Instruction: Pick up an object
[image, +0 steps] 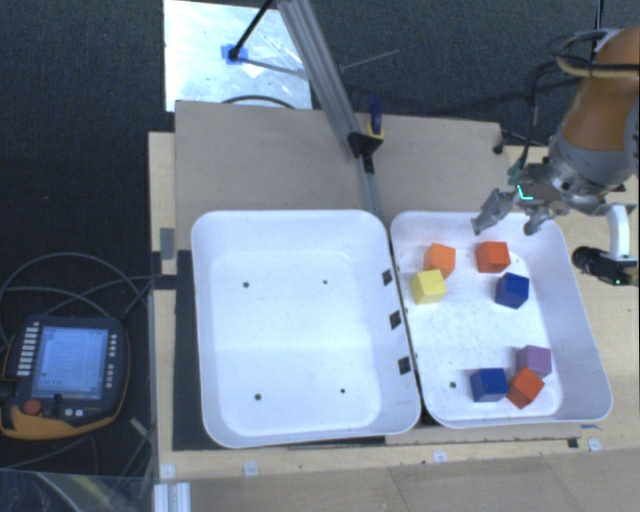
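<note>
Gripper (512, 214) hangs over the right bin's (575, 300) far edge, jaws spread, nothing between them. Counted in that bin: three orange cubes, two blue, one yellow, one purple. Nearest, just below the jaws: an orange cube (492, 257); beside it, a blue cube (512, 290). The yellow cube (429, 286) lies further left. Nothing obstructs them.

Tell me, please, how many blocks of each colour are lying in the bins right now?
Orange: 3
Blue: 2
Yellow: 1
Purple: 1
Total: 7 blocks, all in the right bin.
</note>
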